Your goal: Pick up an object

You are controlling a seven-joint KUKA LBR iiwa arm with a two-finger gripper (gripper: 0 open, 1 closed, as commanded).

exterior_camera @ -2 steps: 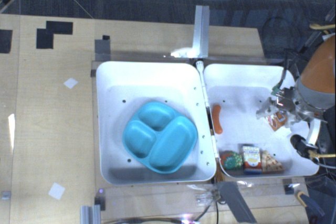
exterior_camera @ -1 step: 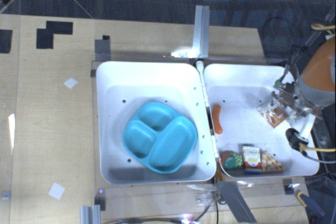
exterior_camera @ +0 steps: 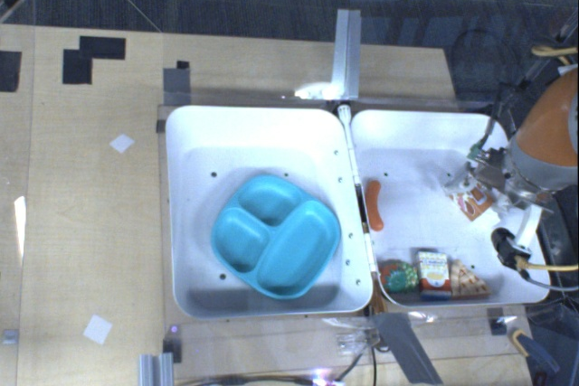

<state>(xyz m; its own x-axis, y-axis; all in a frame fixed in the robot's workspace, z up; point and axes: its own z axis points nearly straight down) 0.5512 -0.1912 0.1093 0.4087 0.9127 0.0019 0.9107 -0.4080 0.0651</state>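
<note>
The wooden desk (exterior_camera: 81, 221) carries two shallow white bins side by side. The left bin (exterior_camera: 194, 194) holds a blue divided plate (exterior_camera: 276, 235), lying flat near its middle. The right bin (exterior_camera: 412, 149) holds smaller things: an orange sausage-shaped piece (exterior_camera: 373, 205) lies against its left wall, and along the front wall sit a green leafy item (exterior_camera: 398, 277), a small printed box (exterior_camera: 432, 271) and a tan waffle-like piece (exterior_camera: 469, 281), close together. The grey arm with its orange band (exterior_camera: 547, 136) reaches in at the right side of this bin. The gripper (exterior_camera: 477, 187) hangs just above a small brown-and-white object (exterior_camera: 472, 205), perhaps a packet; whether it is open or closed I cannot tell.
</note>
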